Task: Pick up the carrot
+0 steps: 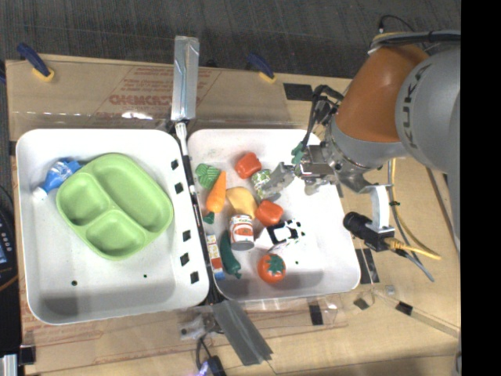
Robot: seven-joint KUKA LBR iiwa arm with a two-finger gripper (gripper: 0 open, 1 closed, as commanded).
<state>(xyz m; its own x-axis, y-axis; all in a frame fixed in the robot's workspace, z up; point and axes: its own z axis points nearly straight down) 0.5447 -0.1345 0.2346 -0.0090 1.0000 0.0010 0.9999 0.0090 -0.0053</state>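
Hovering over the right white bin (333,276), my two-finger gripper (296,172) hangs with a jaw state I cannot tell; the slim orange toy carrot (215,192) lies well to its left by the divider, long axis running near-to-far, slightly tilted.

You look down from one fixed camera above the bench, tilted at a slant and set far enough back to take in both shallow white plastic bins (47,288) side by side. The grey arm with its orange band (391,92) enters from your right edge of this view.
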